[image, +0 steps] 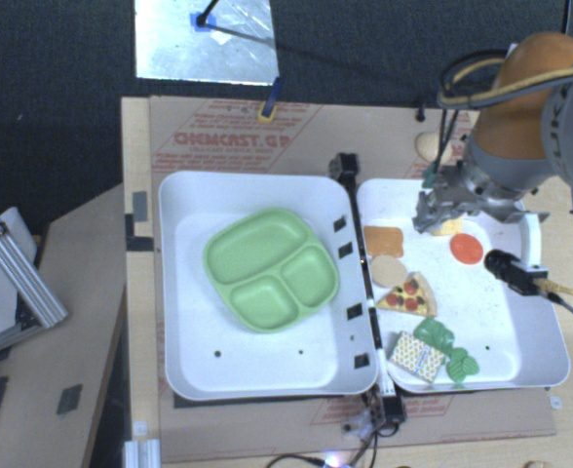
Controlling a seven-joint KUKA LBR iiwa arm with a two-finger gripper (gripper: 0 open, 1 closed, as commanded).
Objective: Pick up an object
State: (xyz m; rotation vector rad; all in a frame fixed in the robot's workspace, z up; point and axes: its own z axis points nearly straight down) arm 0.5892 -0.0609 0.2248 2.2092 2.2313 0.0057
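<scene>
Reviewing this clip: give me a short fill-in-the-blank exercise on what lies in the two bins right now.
1. The green divided plate lies in the ____ bin.
2. The pizza slice lies in the ____ bin.
3. The round disc beside the pincer is ____ in colour.
4. The green plate has ____ compartments.

Missing words: left; right; red; three

Both white bins [257, 188] look like smooth, faintly glossy plastic, and the green divided tray [270, 268] in the left one is matt plastic. Behind the bins, printed brown cardboard [230, 130] covers the pale wooden tabletop [82, 252], and beyond that lies a crinkled, shiny foil sheet [204, 25].
</scene>
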